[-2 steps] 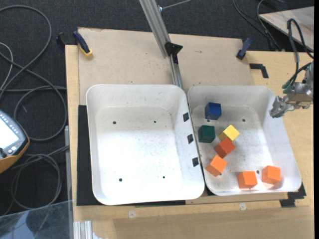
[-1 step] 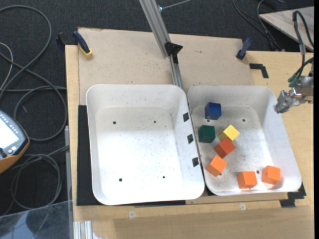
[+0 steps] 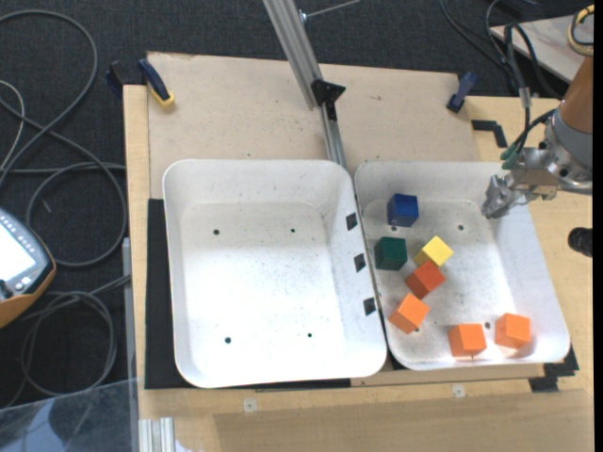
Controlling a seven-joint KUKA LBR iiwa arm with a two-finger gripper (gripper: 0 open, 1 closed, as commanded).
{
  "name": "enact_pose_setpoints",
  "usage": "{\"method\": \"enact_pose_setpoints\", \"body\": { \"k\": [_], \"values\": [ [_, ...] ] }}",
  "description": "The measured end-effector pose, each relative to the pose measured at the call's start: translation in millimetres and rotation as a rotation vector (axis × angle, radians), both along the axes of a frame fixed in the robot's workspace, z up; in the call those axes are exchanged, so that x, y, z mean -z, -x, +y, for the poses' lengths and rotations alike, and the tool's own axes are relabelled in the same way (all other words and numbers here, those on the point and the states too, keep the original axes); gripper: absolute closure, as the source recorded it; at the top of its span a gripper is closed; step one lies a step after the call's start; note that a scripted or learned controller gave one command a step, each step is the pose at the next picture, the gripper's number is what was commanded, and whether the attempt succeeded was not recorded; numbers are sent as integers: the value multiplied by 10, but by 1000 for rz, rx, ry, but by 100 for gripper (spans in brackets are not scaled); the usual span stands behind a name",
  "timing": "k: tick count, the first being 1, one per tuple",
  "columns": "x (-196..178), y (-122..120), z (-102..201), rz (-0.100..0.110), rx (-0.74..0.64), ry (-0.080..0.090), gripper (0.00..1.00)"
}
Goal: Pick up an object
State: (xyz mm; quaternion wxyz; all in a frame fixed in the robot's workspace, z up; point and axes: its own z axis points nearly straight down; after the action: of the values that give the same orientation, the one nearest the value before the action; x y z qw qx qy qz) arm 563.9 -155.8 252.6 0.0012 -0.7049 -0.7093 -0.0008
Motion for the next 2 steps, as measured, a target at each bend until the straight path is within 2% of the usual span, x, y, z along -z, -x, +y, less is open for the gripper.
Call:
{"method": "enact_pose_setpoints", "body": {
  "k": [2],
  "values": [
    [191,70,1125,2,0,-1,100]
  ]
}}
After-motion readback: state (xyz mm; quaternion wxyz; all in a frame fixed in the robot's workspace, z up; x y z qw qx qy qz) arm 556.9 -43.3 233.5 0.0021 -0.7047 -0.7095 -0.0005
